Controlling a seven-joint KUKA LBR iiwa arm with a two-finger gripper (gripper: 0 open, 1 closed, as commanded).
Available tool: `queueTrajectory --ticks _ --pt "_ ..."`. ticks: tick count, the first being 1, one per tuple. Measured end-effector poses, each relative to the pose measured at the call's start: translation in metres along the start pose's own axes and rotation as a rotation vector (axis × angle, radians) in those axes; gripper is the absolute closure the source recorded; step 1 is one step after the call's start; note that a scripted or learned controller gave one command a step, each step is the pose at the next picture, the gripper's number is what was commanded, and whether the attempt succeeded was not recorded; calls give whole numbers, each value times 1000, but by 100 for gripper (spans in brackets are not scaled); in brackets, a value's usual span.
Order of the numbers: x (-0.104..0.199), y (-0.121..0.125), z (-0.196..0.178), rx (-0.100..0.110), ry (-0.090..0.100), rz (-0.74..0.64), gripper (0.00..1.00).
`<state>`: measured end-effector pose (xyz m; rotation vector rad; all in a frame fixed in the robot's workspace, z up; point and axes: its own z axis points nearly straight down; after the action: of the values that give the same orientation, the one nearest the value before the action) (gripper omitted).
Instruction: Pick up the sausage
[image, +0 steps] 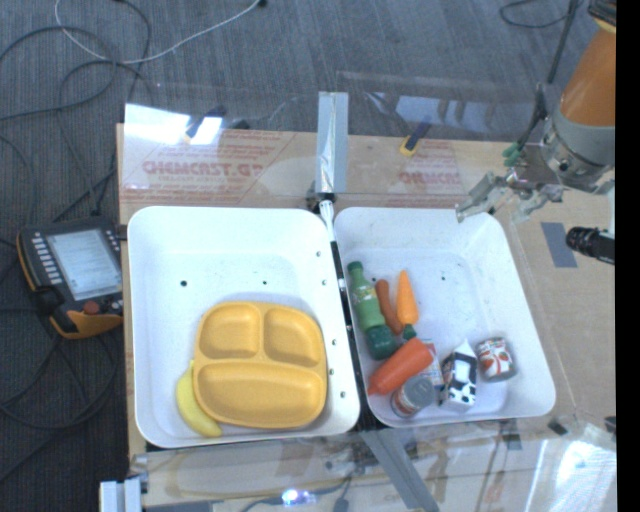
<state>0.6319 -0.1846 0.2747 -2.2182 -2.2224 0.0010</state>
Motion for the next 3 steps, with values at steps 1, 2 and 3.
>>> queueTrajectory --ticks 1,2,3 --pt "39 -68 126 1 2 -198 0" --pt "72 8 184 -13 -7 -488 0" --pt "74 10 174 -20 -5 -488 100"
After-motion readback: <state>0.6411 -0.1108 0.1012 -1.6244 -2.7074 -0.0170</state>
